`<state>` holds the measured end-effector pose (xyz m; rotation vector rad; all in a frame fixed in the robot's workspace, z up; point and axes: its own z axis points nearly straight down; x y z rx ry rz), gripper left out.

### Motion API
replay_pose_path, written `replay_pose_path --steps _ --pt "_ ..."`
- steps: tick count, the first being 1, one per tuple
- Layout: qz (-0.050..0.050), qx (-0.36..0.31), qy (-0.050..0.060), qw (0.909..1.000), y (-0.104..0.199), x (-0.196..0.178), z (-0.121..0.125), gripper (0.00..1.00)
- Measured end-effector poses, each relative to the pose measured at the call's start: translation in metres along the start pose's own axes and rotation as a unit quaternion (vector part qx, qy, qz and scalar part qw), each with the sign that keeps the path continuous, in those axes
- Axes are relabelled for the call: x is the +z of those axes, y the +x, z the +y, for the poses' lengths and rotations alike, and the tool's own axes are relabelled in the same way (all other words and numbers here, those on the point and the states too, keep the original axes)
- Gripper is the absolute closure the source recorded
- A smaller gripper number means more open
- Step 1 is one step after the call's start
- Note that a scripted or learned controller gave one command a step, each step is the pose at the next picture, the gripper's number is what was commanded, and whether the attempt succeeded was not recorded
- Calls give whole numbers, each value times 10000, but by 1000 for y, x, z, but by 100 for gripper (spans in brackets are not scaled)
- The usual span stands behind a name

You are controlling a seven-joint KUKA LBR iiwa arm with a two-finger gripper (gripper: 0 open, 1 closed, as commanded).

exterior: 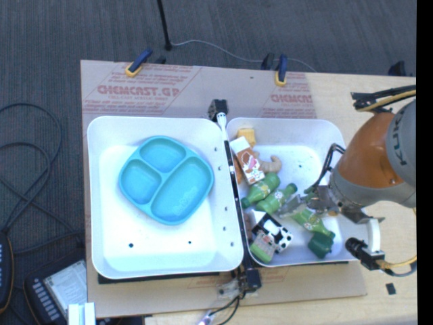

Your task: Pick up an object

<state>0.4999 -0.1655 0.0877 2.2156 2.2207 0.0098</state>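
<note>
Single KUKA arm point(379, 161) reaches in from the right, wrist bent down over the right bin point(325, 131). The tool point(312, 205) sits low among the clutter at the bin's middle-right; whether it is wide, narrow or holding anything, I cannot tell, since the wrist body and the green items around it mask the tip.

Right bin contents, packed toward its left wall and front edge, probably where loose items come to rest:
- green bottles point(262, 193), lying on their sides, touching one another
- a green cup-like piece point(321, 244) at the front right, just beside the tool
- a black-and-white cow toy point(274, 235) at the front left, resting against a pale green-based item
- a small printed carton point(249, 164) leaning along the divider
- a tan curved piece point(272, 162) just beside the carton
- a yellowish item point(245, 135) in the back left corner

Left bin point(101, 181): a blue three-compartment plate point(166, 179), lying flat, well apart from the arm.

Judgement: the likely target is one of the green pieces nearest the tool. Crowding is the risk; neighbours touch, so a closing grasp may nudge or pinch two. No lift evident yet.

Bench point(135, 93) carries a clamped protective sheet.
</note>
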Motion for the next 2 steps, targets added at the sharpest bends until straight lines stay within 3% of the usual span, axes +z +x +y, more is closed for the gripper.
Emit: replay_pose_path --steps 1,2 --pt "-14 2 -21 10000 -1 -11 1 100" --pt "-11 2 27 10000 42 -118 67 100"
